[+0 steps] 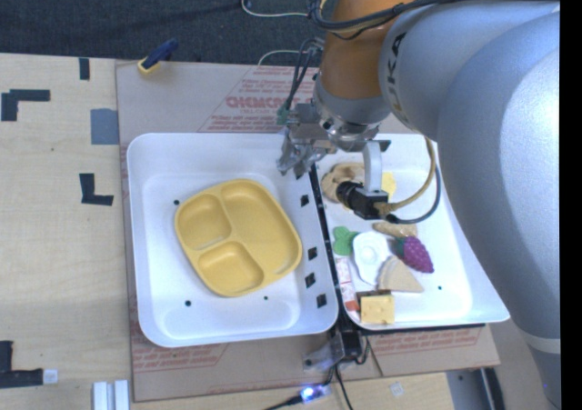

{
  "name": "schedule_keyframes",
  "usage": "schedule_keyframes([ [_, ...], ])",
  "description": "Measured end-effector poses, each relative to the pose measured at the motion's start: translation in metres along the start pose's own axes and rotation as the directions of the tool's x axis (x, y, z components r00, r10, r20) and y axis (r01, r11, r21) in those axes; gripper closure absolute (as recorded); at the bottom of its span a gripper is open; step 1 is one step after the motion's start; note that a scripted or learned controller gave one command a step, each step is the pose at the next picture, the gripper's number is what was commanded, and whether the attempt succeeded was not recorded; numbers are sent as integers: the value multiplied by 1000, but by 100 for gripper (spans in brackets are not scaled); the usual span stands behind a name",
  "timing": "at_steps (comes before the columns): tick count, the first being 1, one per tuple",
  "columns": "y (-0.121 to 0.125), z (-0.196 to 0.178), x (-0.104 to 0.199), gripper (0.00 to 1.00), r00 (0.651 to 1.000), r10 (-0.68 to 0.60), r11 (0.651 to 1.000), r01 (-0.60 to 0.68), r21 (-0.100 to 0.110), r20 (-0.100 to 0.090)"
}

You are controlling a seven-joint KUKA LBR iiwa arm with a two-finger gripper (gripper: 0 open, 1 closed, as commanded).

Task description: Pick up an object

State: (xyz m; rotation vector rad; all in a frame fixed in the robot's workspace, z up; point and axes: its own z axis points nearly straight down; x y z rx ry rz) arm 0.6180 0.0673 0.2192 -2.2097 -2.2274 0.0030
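**Arm over the bin divider, toy food piled in right bin**

Counts: 2 white bins, 1 arm, 1 gripper, 1 yellow tray, approx 8 small toy food items.

Left bin (150, 217): holds 1 yellow divided tray (238, 235), 3 compartments, long axis running diagonal from upper left to lower right, lying flat, open side up.

Right bin (455, 281): all the small pickable stuff. 1 purple grape bunch (416, 254), long axis diagonal, narrow end toward lower right. 1 fried egg (368, 255), white w/ pale yolk, flat. 1 green piece (343, 239) just beside the egg, at the divider. 1 tan wedge (398, 277) below the grapes, touching the egg's edge. 1 yellow cheese block (378, 309) w/ holes, near the front rim. 1 red-and-white strip (345, 277) lying along the divider, long axis front-to-back. 1 tan round item (346, 176) partly under the arm's hardware; 1 small yellow bit (388, 184) near it.

Gripper (298, 158): low over the divider at the bins' far end, just left of the food pile. Finger state: can't tell, too dark and cluttered. Nothing visibly between them.
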Motion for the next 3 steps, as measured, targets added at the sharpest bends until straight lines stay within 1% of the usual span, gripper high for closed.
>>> schedule_keyframes([
  [2, 10, 7, 0, 100, 1000, 6, 1000, -6, 0, 3],
  [3, 14, -13, 4, 100, 1000, 5, 1000, -5, -1, 2],
])
